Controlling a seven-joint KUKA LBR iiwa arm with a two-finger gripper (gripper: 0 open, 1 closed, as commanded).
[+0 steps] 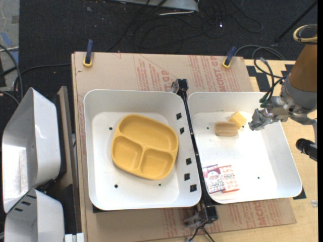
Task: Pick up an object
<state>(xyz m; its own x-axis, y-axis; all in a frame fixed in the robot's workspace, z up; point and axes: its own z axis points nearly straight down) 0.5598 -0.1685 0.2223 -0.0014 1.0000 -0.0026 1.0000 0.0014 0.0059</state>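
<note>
The end effector point(257, 121) hangs low over the upper right part of the right bin point(282, 150), and whether it is released or clenched I cannot tell — nothing shows gripped in it. Nearest to it is the yellow block point(238, 119), just to its left and apart from it, tilted on a corner. Just beyond, touching or nearly touching the block's lower left side, lies the tan roll point(226, 129), its long axis running left to right. The move ahead looks like a short shift leftward and down onto the block — the roll so close beside it could be nudged or caught along with it. The red-and-white packet point(220, 178) lies flat well below the block, near the bin's lower left corner. Across the divider, the yellow divided plate point(144, 146) sits in the left bin point(96, 135), out of the way
</note>
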